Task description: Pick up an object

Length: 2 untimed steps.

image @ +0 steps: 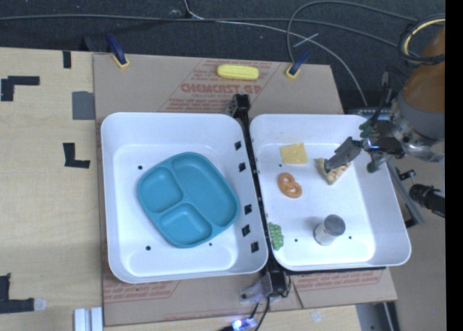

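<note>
Camera view: left bin (123,142) holds blue tray (187,199); right bin's (376,250) claw (334,167) grips a tan piece (333,173).

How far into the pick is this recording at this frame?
Done: the arm has reached into the right bin and the gripper sits at a tan, bread-like piece near the bin's far side. In hand: whether the fingers have closed on it cannot be told. Left: a confirmed grasp and a lift. The pretzel, yellow square and metal can lie apart from the gripper.
</note>
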Available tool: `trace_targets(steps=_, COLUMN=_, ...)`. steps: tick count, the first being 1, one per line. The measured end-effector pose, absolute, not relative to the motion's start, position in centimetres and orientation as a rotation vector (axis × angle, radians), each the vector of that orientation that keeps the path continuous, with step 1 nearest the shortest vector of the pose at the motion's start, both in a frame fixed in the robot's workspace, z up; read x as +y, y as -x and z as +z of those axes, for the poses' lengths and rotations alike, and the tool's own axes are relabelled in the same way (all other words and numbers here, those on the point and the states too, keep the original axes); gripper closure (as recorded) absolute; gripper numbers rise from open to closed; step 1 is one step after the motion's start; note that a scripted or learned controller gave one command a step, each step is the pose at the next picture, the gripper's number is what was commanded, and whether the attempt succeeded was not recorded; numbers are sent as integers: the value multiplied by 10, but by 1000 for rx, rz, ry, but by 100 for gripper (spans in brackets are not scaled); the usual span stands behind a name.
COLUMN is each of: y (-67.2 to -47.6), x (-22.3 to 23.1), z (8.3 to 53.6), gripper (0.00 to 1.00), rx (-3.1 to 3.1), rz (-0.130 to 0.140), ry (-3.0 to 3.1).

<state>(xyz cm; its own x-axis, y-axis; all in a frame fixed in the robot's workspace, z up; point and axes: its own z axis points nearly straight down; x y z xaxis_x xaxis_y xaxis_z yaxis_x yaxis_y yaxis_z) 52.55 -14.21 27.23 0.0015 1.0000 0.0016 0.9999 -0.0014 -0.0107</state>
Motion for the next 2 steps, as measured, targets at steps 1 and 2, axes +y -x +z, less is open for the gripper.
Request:
trace_targets(steps=1, y=-527, x=-142, z=277, gripper=0, rx=-2222, rz=2, ry=2219)
trace_targets(steps=2, y=-530, x=-145, z=213, gripper=0, rx=-2218, rz=8, ry=2217)
